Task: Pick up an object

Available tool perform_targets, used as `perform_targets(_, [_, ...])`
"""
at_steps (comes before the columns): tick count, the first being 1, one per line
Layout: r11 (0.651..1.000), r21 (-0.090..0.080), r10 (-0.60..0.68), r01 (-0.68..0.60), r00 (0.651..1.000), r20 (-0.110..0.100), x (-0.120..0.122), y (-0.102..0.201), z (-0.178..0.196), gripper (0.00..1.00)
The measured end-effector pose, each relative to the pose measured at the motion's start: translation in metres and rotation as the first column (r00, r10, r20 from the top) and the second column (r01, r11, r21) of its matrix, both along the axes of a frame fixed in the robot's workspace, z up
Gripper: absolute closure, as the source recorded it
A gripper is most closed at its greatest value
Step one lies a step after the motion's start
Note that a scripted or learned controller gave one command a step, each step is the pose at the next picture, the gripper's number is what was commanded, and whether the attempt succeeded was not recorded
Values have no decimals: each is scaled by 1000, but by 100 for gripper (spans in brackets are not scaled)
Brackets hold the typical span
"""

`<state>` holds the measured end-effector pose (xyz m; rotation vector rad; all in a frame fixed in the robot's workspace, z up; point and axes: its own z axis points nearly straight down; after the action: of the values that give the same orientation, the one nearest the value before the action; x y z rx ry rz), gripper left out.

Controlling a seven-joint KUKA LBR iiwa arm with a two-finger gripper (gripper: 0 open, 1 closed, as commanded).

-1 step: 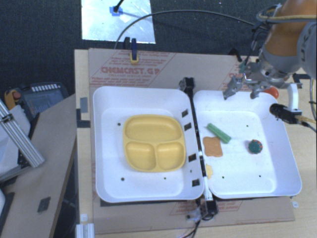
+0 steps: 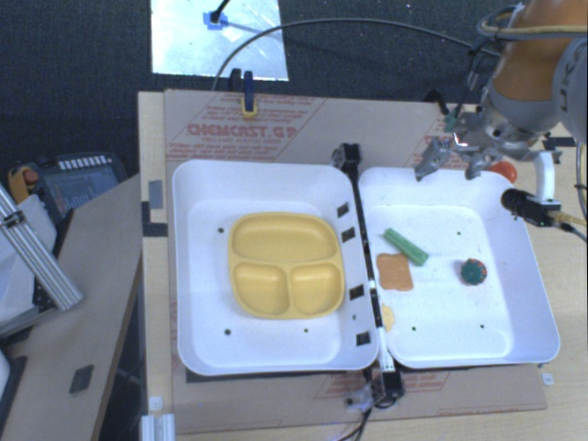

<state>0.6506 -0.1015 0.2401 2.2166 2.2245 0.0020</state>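
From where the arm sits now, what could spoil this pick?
1. The gripper hangs over the right bin's far rim, off from every item, so a straight descent would likely hit the rim or bare floor.
2. The green bar and the orange flat piece lie close together; a grab could nudge one.
3. The small round dark-green object may roll away.

Yellow divided tray (image 2: 283, 265) sits in the left bin (image 2: 197, 200)
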Motion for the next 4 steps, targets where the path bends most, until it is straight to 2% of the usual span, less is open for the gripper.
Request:
perform_targets(3, [1000,0,-3,3,1000,-5,-14,9,-152,0])
perform_targets(4, [1000,-1,-3,3,1000,2,-11,8,-138,100])
